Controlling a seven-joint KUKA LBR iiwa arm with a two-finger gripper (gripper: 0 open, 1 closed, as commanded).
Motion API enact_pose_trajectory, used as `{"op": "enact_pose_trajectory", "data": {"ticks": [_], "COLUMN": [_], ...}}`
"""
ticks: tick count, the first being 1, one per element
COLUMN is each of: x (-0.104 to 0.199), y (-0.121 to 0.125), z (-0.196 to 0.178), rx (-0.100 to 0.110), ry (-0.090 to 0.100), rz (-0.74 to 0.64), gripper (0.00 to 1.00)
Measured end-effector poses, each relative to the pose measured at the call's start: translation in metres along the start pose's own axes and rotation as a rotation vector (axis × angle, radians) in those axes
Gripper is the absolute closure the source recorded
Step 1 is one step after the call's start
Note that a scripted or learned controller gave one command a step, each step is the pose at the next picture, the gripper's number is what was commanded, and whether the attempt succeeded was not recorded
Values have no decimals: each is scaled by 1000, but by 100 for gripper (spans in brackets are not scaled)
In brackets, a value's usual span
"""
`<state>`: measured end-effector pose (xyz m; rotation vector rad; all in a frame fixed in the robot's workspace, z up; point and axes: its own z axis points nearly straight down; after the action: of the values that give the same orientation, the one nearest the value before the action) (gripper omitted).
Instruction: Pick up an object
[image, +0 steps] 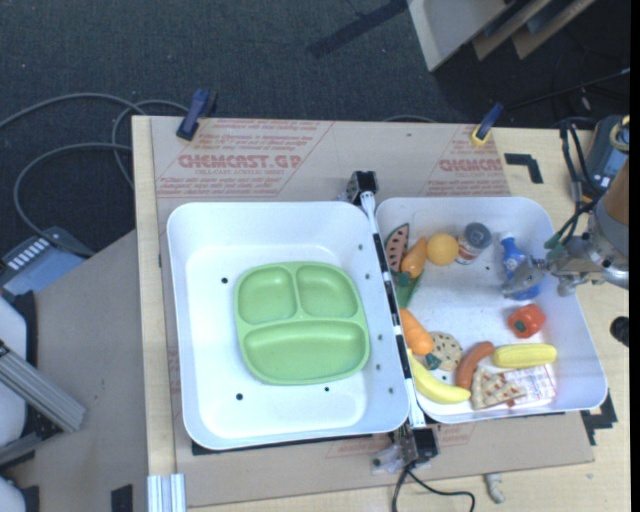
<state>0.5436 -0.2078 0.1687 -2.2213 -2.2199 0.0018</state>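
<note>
The right white bin (575, 345) holds several toy foods. Among them are a watermelon slice (397, 243), a yellow lemon (442, 248), a small can (475, 238), a red tomato (526, 320), a yellow corn cob (524, 354), a sausage (473, 363), a banana (440, 386) and a carrot (415, 334). A blue toy (513, 258) lies near the bin's right side. My gripper (540, 273) reaches in from the right, low over the bin and right beside the blue toy. It blocks part of that toy, and I cannot see whether they touch.
The left white bin (200, 300) holds a green divided plate (300, 322). A cookie (444, 350) and a flat printed packet (512, 386) lie at the right bin's front. Clamps (193, 113) sit on the board's far edge. Cables hang by the arm at right.
</note>
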Motion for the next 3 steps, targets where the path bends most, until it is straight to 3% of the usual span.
{"op": "enact_pose_trajectory", "data": {"ticks": [1,2,3], "x": [5,40,39], "y": [-38,32,33], "z": [85,84,74], "rx": [0,-3,-4], "ry": [0,0,-1], "rz": [0,-2,-1], "gripper": [0,0,100]}}
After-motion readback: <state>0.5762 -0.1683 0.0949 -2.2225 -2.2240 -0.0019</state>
